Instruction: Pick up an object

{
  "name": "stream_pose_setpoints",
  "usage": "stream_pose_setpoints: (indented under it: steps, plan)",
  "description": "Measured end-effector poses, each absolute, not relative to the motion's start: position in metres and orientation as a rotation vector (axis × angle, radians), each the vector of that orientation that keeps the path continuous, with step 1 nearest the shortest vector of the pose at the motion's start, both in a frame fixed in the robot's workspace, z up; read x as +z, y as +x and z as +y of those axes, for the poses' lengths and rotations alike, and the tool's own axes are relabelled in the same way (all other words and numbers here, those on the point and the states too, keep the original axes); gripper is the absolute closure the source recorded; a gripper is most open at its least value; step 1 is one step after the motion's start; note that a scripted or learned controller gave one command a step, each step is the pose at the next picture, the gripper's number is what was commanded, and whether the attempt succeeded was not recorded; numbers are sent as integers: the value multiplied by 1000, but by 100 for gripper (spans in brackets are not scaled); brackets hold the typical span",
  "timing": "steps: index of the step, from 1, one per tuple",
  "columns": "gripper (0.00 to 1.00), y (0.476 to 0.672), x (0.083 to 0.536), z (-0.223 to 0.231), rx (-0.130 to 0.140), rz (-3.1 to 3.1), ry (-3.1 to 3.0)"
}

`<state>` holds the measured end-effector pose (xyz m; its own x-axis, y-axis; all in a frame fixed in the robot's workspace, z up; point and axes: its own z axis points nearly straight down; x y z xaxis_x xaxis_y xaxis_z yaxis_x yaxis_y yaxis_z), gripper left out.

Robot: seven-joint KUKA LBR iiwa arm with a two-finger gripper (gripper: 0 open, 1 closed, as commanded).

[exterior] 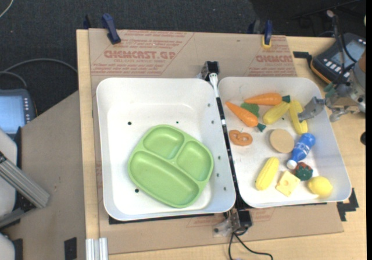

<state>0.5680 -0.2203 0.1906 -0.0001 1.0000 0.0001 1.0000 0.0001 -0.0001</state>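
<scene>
The right bin (pixel 337 154) holds several toy foods. Two orange carrots (pixel 264 99) (pixel 243 113) lie at its far left, with a yellow banana (pixel 297 116) and another yellow piece (pixel 276 113) beside them. An orange pretzel-like slice (pixel 240 137), a tan round disc (pixel 281 140) and a blue bottle (pixel 301 149) lie in the middle. A corn cob (pixel 267 173), a cheese wedge (pixel 287 184), a red and green piece (pixel 302 170) and a lemon (pixel 319 186) sit near the front. My gripper (pixel 312 109) hangs over the bin's far right, just right of the banana, with nothing visibly in it.
The left bin (pixel 110 136) holds a green divided plate (pixel 170 164). A black bar (pixel 221 119) runs between the two bins. Clamps (pixel 110 27) (pixel 267 33) hold the brown board at the back. Equipment (pixel 334 61) stands by the arm at the right.
</scene>
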Motion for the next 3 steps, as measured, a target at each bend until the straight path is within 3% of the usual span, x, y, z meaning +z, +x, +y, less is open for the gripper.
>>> stream_pose_setpoints:
  steps: [1, 2, 3]
  plan:
    - [0, 593, 448, -225, -14, -2239, -2234]
    - [0, 630, 543, -173, -13, -2240, -2224]
    - [100, 629, 547, -176, -3, -2230, -2227]
